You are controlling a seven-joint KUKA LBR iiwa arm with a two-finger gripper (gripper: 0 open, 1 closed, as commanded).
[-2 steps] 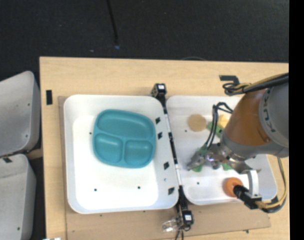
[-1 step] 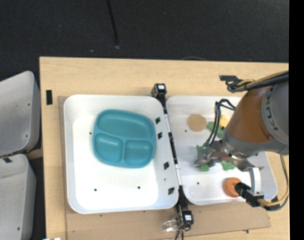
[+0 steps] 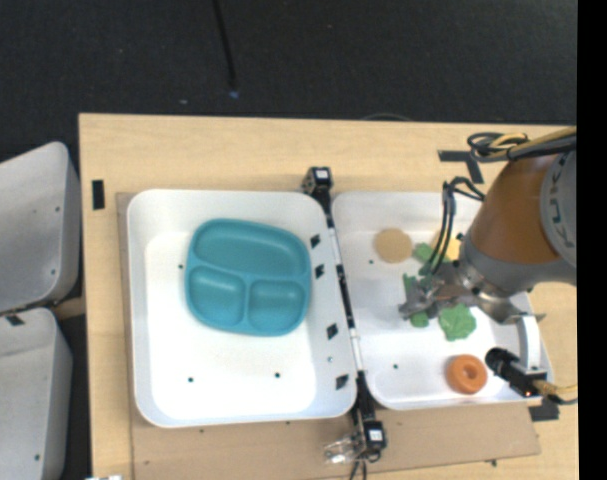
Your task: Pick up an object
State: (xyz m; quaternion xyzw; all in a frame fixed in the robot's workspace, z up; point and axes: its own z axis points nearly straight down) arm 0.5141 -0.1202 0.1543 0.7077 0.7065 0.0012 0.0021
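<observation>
The wooden table [image 3: 103,158] holds two white bins side by side, so things can go from one to the other. The left bin [image 3: 158,368] has a big blue plate [image 3: 249,276] with three parts lying flat in it. The right bin [image 3: 403,383] has the small toys. The robot arm [image 3: 518,223] reaches down into it from the right. Its claw [image 3: 421,303] sits low over some green toy pieces [image 3: 455,320], likely to grab one. I cannot tell how the claw is set. A tan round thing [image 3: 391,244] and an orange ring [image 3: 467,374] lie apart.
</observation>
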